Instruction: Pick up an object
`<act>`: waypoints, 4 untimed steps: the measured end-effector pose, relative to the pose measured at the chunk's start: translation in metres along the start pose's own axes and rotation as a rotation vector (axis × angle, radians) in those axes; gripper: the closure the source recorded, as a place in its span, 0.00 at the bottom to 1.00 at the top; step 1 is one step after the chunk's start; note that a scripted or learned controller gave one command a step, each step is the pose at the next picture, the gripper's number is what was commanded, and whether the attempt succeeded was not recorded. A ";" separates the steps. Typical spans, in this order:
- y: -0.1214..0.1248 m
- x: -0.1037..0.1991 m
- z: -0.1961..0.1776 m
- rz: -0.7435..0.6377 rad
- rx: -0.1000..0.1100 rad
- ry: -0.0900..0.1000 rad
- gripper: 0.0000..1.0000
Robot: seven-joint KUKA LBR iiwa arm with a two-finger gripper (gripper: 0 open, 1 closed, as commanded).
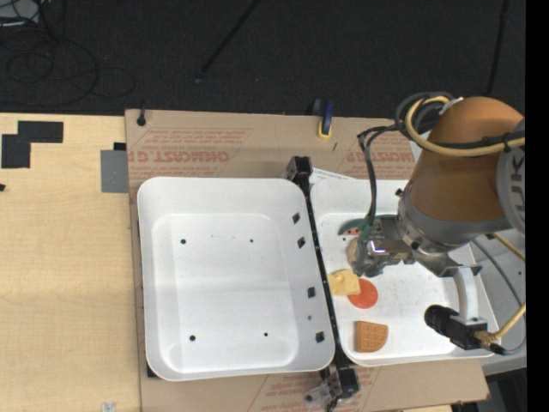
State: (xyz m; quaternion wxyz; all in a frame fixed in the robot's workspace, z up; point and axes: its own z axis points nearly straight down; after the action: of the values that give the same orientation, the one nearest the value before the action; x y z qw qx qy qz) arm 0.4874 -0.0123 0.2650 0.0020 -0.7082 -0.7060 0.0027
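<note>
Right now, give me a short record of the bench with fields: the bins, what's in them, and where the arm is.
bins: two white bins side by side, left bin and right bin
right bin contents: yellow block, red disc, orange waffle piece, small green item
yellow block and red disc: touching, the block overlapping the disc's left edge
arm: reaching in from the right, over the right bin
gripper: low in the right bin, just above the yellow block
grasp: no object visibly held
</note>
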 end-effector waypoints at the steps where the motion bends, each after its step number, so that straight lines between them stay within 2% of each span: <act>1: 0.021 -0.013 -0.048 -0.004 -0.009 0.000 1.00; 2: 0.015 0.039 -0.105 -0.009 -0.009 0.002 1.00; 3: -0.014 0.034 -0.087 0.000 -0.001 0.000 1.00; 4: 0.058 0.024 -0.111 -0.002 -0.009 -0.001 1.00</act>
State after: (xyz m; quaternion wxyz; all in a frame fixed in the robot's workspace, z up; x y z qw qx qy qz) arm 0.5463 0.0117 0.3753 -0.0017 -0.7076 -0.7066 -0.0002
